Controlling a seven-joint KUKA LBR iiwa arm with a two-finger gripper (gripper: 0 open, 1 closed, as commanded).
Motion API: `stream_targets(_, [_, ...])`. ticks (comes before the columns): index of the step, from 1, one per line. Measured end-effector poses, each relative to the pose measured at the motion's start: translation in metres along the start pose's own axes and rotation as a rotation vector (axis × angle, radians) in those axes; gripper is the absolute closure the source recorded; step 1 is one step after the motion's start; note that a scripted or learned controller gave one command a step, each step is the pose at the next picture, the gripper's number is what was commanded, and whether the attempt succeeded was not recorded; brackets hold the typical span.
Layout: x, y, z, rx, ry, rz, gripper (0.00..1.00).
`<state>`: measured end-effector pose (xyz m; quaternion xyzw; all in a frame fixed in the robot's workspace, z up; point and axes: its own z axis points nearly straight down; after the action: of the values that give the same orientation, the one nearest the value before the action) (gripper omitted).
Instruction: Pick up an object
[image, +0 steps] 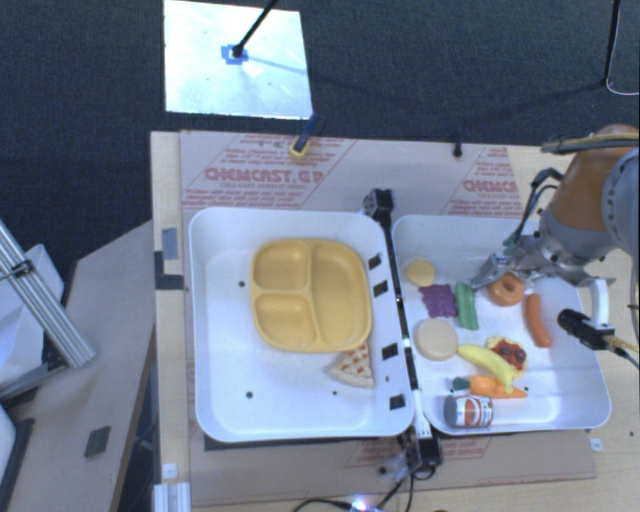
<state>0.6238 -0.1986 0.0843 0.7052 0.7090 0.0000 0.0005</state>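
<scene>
Nearest the camera, in the right bin, a small tin can is lying on its side, with a carrot and a curved yellow banana just beyond it. A round tan biscuit, purple grapes, a green stick and a red sausage are sitting farther back. In the left bin, a pizza slice is resting beside a glossy yellow divided plate. The grey arm is reaching in from the right, its gripper hanging over the orange doughnut; whether it is clenched or released cannot be told.
</scene>
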Motion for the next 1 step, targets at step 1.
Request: stream_targets(1, [-0.0002, 0.0011, -0.0115, -0.003, -0.001, -0.002, 1.00])
